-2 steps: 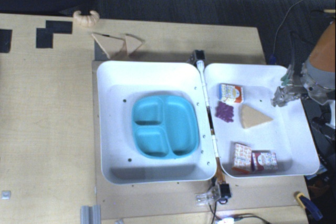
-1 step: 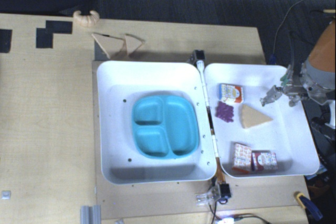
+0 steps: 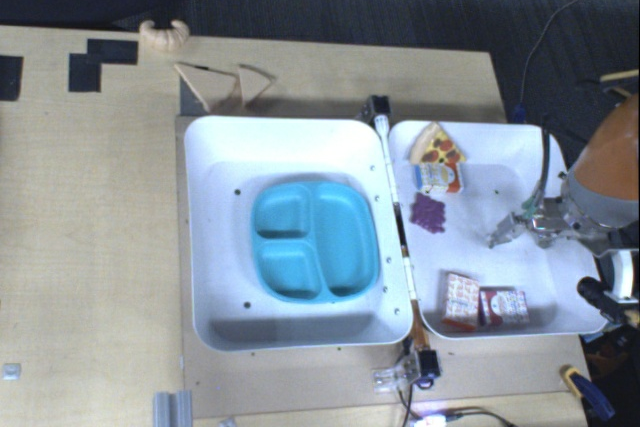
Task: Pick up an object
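**Cardboard cartons look like the easiest take**

Cardboard, by the look of them — two small cartons (image 3: 485, 303) lie side by side, touching, near the front wall of the right bin (image 3: 500, 330), one pale and patterned, the other dark red-brown. I judge them light and stiff, with flat faces that should not slip; a hold across the narrow width of one, away from its neighbour, seems soundest, since they sit too close together for a finger to slide between them.

Further back in the same bin lies a purple piece (image 3: 429, 212), small, ragged-edged and probably soft — flat enough to be awkward to pinch. Behind it, a pizza-slice toy (image 3: 437, 147) rests on or against a small blue-and-white pack (image 3: 439, 178), near the bin's rear wall.

The gripper (image 3: 510, 230) hangs over the bare middle of the right bin, touching none of the items; its fingers are too small and blurred to judge, so I cannot tell how far apart they stand.

The left bin (image 3: 215, 215) holds a blue divided tray (image 3: 315, 240), and both bins rest on the desk (image 3: 90, 245).
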`<state>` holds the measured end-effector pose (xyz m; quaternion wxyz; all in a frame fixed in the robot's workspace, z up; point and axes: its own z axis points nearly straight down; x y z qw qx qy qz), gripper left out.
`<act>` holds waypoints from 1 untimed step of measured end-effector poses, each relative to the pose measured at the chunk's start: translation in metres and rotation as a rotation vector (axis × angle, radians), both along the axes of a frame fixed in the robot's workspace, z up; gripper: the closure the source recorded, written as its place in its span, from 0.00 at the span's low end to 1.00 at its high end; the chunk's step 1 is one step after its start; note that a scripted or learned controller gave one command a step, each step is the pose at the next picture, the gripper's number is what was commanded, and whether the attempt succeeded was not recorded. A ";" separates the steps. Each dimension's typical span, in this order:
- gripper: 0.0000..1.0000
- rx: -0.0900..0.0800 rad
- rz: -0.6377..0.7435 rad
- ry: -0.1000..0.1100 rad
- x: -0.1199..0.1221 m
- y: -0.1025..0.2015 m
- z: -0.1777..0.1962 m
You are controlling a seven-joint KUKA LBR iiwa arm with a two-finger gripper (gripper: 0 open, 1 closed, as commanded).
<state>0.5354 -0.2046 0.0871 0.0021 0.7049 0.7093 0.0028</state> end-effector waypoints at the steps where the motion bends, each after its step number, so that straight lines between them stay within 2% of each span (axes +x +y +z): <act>1: 1.00 -0.004 0.002 -0.006 0.002 -0.001 0.012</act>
